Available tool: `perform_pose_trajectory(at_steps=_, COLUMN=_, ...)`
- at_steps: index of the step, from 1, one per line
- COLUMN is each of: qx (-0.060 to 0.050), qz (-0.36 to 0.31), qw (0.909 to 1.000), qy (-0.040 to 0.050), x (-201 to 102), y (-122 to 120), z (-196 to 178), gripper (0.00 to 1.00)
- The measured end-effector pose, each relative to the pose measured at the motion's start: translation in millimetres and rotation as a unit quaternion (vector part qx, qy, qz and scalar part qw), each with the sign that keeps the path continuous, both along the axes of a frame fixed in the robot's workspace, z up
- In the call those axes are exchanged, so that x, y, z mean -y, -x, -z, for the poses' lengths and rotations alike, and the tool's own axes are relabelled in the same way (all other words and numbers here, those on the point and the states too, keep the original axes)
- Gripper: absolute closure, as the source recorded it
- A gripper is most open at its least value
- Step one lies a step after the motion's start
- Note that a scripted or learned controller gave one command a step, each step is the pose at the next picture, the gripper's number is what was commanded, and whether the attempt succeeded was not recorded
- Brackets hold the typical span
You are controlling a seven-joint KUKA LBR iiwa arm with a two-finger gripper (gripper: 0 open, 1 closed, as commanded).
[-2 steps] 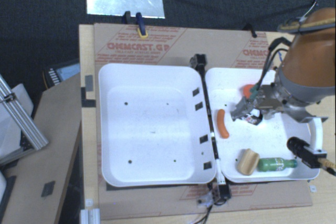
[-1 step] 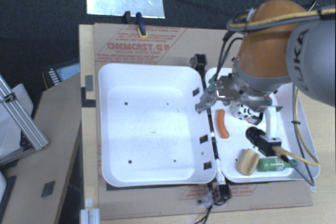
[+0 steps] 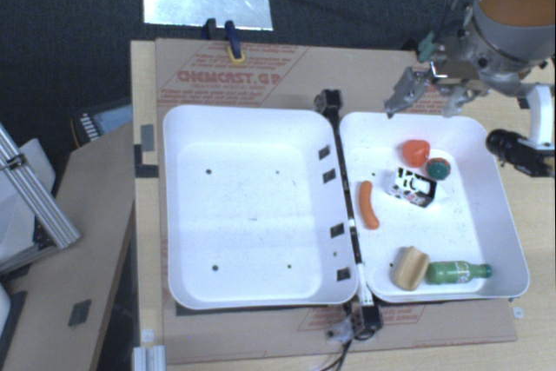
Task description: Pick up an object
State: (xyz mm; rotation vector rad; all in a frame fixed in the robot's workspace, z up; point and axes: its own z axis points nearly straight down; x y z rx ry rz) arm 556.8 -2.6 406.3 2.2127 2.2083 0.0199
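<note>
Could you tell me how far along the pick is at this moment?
Nothing looks picked yet. The gripper is open, above the right bin's far edge. The orange object, sausage, green bottle and others lie in that bin. Descent, grasp and lift remain.

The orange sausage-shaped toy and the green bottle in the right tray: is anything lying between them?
Yes. In the camera view a tan bread-roll-like piece lies between the orange sausage and the green bottle, right next to the bottle's base.
</note>
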Motion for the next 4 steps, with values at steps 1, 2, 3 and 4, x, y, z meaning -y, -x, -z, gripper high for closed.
perform_pose_trajectory(at_steps=1, qx=-0.006, qz=-0.004, qw=1.0000, qy=-0.0003, x=-3.0, y=1.6, z=-3.1, gripper=1.00)
perform_pose_trajectory(at_steps=2, qx=-0.009, qz=-0.006, qw=0.9999, qy=-0.0017, x=-76.0, y=24.4, z=-4.6, gripper=1.00)
perform_pose_trajectory(at_steps=3, qx=-0.012, qz=-0.005, qw=0.9999, qy=-0.0012, x=-95.3, y=62.6, z=38.7, gripper=1.00)
perform_pose_trajectory(at_steps=4, qx=-0.005, qz=-0.005, qw=1.0000, qy=-0.0024, x=-146.5, y=27.3, z=-14.4, gripper=1.00)
